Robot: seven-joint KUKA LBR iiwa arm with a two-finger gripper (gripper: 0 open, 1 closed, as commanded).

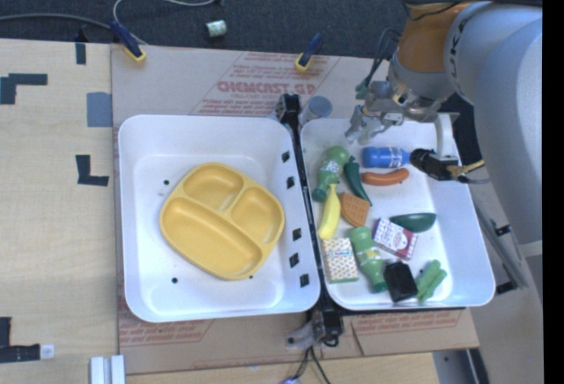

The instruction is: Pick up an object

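Note:
My gripper [370, 123] hangs over the far edge of the right bin [458, 232], its fingers apart with nothing between them. Just below and to the right of it lies a blue can [383, 157] with an orange-red sausage [386, 177] beside it. To its lower left are a green bottle [332, 165], a dark green pepper [355, 180] and a yellow banana [330, 215]. Nearer the front lie a red carton [394, 239], a small cracker box [339, 261], a black block [400, 281] and several green pieces.
The left bin [141, 197] holds a yellow divided plate [225, 219]. A black divider [295, 188] runs between the bins. Yellow-blue clamps [128, 40] and a cable lie beyond the cardboard at the back. The grey arm [493, 65] fills the upper right.

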